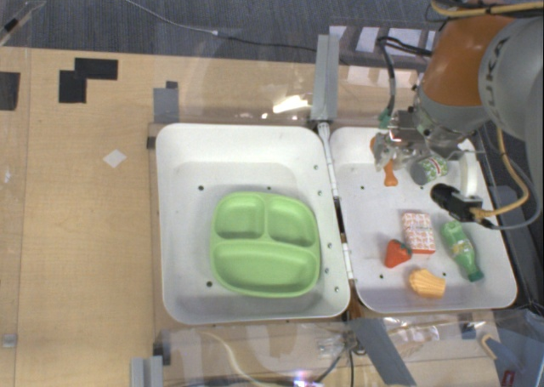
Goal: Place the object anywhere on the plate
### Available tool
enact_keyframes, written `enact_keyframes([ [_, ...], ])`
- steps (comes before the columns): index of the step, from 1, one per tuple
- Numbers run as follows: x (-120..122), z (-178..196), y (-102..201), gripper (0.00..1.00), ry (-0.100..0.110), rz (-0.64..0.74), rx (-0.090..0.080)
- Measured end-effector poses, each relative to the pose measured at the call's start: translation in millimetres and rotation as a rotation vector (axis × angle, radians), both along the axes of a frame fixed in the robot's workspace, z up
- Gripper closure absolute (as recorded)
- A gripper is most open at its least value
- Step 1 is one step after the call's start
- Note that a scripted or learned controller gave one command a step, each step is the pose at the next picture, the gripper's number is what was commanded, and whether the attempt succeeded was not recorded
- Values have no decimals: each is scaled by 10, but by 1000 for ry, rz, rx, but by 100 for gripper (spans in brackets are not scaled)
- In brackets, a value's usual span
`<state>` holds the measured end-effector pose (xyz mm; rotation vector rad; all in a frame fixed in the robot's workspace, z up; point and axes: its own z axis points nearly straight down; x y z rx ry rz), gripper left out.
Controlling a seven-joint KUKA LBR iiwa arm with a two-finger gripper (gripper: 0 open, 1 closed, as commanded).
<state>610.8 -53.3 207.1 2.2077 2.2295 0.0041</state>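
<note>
One small orange piece (390, 176) hangs pinched between the fingers (387, 156) — above the right bin (365, 279), apart from the green plate (265, 243).

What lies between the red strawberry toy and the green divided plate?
In the camera view, bare white floor of the right bin and the two bins' adjoining rims lie between the red strawberry toy and the green divided plate.

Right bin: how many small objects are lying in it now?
5: an orange piece near the gripper, a pink box, a strawberry, a yellow item and a green bottle. The arm may hide more.
</note>
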Motion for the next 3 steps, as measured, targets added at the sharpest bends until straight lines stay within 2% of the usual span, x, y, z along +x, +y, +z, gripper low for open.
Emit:
enact_keyframes([
  [1, -775, -230, 791, 100, 4, -6, 2],
  [2, -1231, 682, 1592, 100, 0, -5, 3],
  [3, -1231, 681, 1590, 0, 0, -6, 3],
])
